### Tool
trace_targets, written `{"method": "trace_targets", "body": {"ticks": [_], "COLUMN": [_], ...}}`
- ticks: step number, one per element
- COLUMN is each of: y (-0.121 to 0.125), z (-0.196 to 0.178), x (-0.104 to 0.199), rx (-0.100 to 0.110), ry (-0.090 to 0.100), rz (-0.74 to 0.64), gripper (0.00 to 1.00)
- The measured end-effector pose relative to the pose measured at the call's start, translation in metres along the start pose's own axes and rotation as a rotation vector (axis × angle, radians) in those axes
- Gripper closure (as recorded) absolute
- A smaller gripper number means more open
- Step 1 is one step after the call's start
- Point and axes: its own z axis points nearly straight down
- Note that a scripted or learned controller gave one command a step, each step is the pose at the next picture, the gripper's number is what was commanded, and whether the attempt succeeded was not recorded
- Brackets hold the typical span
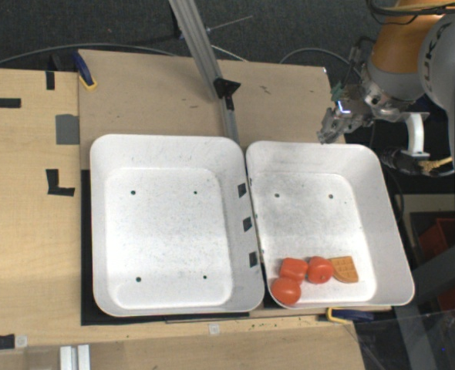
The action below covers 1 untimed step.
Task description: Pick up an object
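Right bin (pixel 366 168): three red tomato-like pieces (pixel 301 276) clustered at the near wall, an orange cracker-like piece (pixel 344 269) just beside them. Left bin (pixel 104 206): adjoining on the worktop (pixel 150 91). End effector (pixel 331 128): above the right bin's far rim, well apart from the pieces; grip state cannot be told.

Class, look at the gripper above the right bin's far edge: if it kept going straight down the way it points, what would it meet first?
Probably the far rim of the right bin, directly under the gripper; depth is hard to judge, so it might land just outside on the bench.
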Motion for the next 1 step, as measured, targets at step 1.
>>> {"method": "trace_targets", "body": {"ticks": [1], "y": [-0.0147], "z": [0.0108], "x": [0.0445], "rx": [0.008], "ry": [0.002], "rz": [-0.003], "gripper": [1.00]}}
